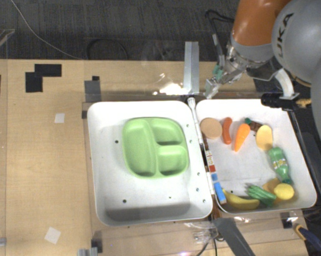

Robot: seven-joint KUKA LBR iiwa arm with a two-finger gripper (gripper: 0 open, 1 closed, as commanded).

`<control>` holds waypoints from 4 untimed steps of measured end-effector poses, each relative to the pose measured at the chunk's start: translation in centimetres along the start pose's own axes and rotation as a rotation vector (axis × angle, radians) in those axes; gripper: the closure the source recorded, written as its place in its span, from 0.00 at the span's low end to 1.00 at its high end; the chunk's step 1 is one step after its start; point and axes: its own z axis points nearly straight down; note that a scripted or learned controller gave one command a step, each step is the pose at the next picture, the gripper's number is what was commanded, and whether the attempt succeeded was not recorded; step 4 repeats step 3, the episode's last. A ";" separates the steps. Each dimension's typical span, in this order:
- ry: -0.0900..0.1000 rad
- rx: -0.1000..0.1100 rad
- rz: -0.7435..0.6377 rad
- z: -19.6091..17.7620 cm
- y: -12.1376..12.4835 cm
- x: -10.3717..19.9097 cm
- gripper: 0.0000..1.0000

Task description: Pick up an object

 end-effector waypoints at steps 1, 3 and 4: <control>-0.005 -0.002 -0.056 -3.9 -1.8 -3.0 1.00; -0.004 0.000 -0.324 -2.0 -3.6 -2.0 1.00; -0.004 0.000 -0.324 -2.0 -3.6 -2.0 1.00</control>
